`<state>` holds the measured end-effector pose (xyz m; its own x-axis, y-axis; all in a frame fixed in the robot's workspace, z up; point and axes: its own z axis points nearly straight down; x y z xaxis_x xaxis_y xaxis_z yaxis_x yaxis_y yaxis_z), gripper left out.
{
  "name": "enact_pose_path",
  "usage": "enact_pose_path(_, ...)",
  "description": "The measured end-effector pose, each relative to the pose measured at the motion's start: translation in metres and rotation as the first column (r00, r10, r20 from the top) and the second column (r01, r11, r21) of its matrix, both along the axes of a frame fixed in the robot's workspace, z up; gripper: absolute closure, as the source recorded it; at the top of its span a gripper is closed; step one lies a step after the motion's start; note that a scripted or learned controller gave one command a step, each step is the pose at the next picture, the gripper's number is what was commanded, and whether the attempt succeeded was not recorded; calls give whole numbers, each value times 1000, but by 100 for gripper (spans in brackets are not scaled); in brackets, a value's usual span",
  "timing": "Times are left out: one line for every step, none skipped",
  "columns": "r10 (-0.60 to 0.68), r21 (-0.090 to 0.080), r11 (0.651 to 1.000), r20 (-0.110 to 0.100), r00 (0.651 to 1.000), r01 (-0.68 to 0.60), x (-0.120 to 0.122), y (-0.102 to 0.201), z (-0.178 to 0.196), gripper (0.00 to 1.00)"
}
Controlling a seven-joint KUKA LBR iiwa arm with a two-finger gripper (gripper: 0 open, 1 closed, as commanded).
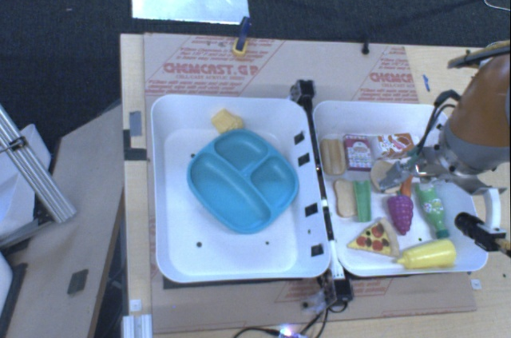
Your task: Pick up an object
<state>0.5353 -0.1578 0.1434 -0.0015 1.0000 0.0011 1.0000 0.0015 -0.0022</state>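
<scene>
Gripper is hovering in right bin over the carrot; can't tell the jaws' state. Toy food is looking light, stiff, slippery; pinching mid-body seems best.

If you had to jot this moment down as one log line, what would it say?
arm: over right bin | pincer: low among toy food, beside purple grapes | left bin: blue tray, yellow piece

Toys crowd the right bin; the left bin lies open around its blue plate.
</scene>
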Motion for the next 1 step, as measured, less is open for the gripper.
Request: enact_pose_path(0, 0, 1000, 0, 1000, 0, 0, 1, -52, 0)
